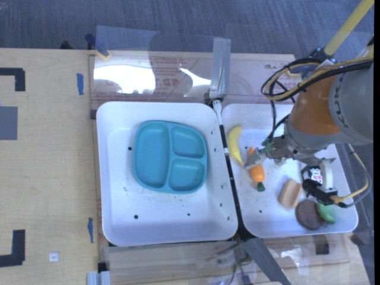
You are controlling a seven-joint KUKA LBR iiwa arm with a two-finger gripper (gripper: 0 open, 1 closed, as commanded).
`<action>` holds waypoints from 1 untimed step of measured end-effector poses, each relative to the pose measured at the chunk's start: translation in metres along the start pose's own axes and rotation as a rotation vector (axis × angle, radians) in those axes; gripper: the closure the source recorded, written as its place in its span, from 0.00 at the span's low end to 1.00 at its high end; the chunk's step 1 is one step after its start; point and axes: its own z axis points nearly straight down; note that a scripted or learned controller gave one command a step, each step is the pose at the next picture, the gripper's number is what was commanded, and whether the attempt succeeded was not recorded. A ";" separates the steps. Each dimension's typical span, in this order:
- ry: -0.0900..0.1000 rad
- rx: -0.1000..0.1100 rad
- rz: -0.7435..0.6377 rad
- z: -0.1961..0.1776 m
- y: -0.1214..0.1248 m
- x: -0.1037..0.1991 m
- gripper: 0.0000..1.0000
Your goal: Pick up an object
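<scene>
Brown round object (308,215) and green piece (326,212) at the right bin's (261,218) near edge, tan block (290,193) beside them, orange carrot (257,175), hand (264,153) just above it, grip cannot be told, yellow banana (235,143), blue divided plate (170,157) in the left bin (119,206)

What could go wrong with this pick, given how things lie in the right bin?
The gripper sits between the banana and the carrot, so it may nudge one while closing on the other. Both lie near the divider, which could block a finger. The carrot is small and may slip out.
</scene>
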 end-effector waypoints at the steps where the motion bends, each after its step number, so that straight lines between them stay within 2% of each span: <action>1: 0.001 -0.002 -0.197 -0.100 0.016 0.034 0.00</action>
